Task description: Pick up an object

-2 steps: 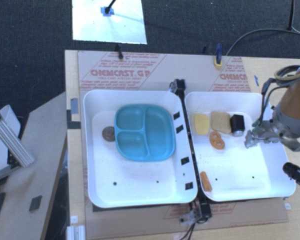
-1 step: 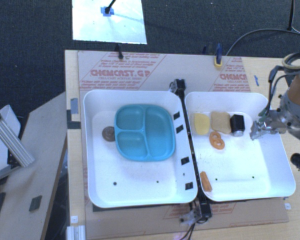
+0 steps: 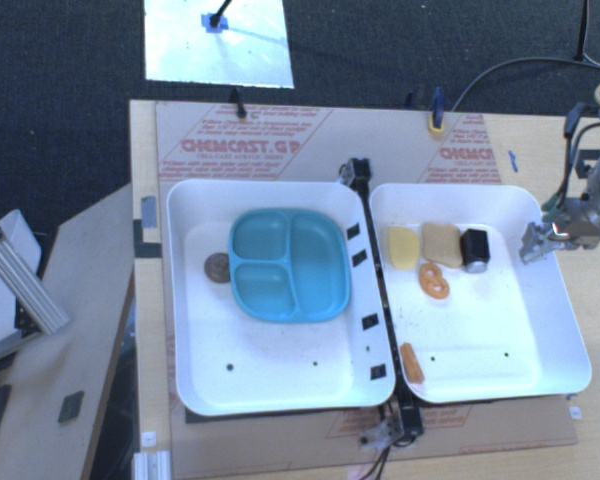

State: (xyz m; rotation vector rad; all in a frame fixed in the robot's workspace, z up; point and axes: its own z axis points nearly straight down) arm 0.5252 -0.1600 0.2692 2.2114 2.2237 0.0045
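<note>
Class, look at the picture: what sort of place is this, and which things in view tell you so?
Probably a robotics lab test bench. Two white bins sit side by side on a board, one holding a blue divided plate, the other small toy foods, with an end effector at the right.

A robotics lab is suggested: two white bins (image 3: 280, 393) are set on a bench (image 3: 320, 138) covered with protective-film sheeting, aluminium framing (image 3: 20, 283) is seen at left, and cables (image 3: 500, 73) are run across dark carpet (image 3: 60, 68).
</note>
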